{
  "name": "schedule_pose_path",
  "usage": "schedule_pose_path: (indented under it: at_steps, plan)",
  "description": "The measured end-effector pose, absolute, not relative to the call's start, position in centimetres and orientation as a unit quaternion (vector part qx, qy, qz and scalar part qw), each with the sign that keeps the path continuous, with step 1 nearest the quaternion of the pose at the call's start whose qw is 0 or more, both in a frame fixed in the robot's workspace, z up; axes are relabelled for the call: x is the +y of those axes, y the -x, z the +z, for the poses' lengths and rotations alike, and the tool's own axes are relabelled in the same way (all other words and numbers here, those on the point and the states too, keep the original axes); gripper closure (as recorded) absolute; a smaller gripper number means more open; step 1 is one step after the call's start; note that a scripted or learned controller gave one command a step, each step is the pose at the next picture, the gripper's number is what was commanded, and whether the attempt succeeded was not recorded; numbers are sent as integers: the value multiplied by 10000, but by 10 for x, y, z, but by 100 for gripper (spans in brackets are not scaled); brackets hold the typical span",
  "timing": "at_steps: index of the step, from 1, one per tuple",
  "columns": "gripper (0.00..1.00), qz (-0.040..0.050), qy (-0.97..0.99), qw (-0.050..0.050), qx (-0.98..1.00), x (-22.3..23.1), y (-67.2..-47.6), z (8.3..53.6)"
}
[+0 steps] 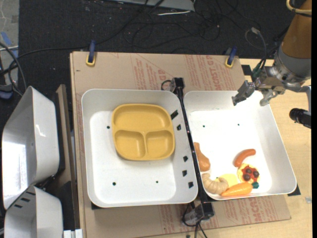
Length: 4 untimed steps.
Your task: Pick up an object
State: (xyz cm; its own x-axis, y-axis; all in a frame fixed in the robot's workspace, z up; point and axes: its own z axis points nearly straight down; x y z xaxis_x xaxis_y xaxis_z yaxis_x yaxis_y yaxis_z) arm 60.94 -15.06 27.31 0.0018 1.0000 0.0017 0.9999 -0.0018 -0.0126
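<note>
The brown board [148, 68] under the bins carries red printed lettering, seen reversed and at a slant, too broken up to read as words. Two yellow-and-blue clamps [90, 58] grip its far edge.

The left bin [94, 148] holds one yellow divided plate [143, 132] with three compartments, lying flat toward the bin's far half.

The right bin [277, 133] holds a cluster of toy foods along its near edge: an orange squash-like piece [201, 157] against the left wall, a tan knobbly piece [215, 184] in the near left corner, a yellow piece [229, 178] just beside it, an orange carrot [237, 189] at the near rim, a curved orange sausage [244, 156] farther in, and a small pastry with dark berries [249, 173] touching the carrot's end (any of these could serve as the thing to pick).

The gripper [252, 94] hangs over the right bin's far right corner, well apart from the foods, its two fingers spread wide with nothing between them.
</note>
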Motion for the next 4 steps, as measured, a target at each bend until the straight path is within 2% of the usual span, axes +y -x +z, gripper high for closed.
schedule_pose_path:
  at_steps: [1,2,3,4]
  plan:
    - [0,1,7067,-1,-7075,-150,-611,281]
    - [0,18,7076,22,-7066,-152,-608,217]
    - [0,7,7074,5,-7068,-152,-610,175]
    - [0,7,7075,8,-7067,-150,-602,116]
